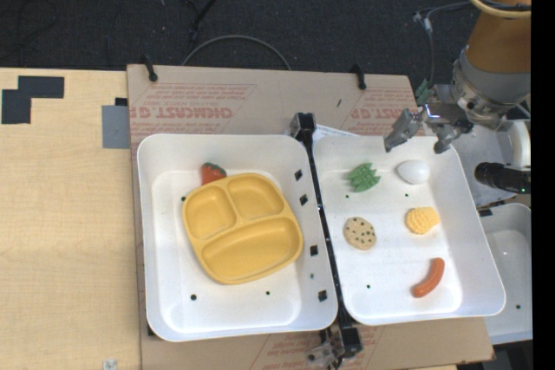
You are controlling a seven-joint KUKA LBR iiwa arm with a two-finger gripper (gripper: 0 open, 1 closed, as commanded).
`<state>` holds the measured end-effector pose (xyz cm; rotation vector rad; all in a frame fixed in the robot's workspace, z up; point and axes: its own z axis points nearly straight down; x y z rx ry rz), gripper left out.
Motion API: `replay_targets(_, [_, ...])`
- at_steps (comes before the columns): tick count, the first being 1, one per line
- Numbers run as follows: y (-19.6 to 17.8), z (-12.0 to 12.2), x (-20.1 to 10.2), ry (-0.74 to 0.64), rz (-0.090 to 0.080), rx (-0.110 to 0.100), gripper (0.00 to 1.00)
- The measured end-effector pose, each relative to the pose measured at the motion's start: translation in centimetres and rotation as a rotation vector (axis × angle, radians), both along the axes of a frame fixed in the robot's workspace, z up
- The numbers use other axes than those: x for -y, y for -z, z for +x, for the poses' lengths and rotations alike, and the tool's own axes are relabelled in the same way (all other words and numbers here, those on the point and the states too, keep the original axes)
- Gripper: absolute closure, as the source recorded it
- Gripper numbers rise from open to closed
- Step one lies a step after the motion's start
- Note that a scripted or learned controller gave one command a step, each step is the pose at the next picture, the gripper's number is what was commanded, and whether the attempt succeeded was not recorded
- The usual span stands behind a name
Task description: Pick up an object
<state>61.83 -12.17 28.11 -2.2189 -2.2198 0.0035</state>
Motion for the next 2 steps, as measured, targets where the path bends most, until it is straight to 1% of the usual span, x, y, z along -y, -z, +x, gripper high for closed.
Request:
replay_targets(1, [4.4,-0.2,-0.5,0.000,0.000,-0.003,0.00])
replay_targets(2, [10.8,-0.3,-0.4,0.001,0.001,-0.004,0.00])
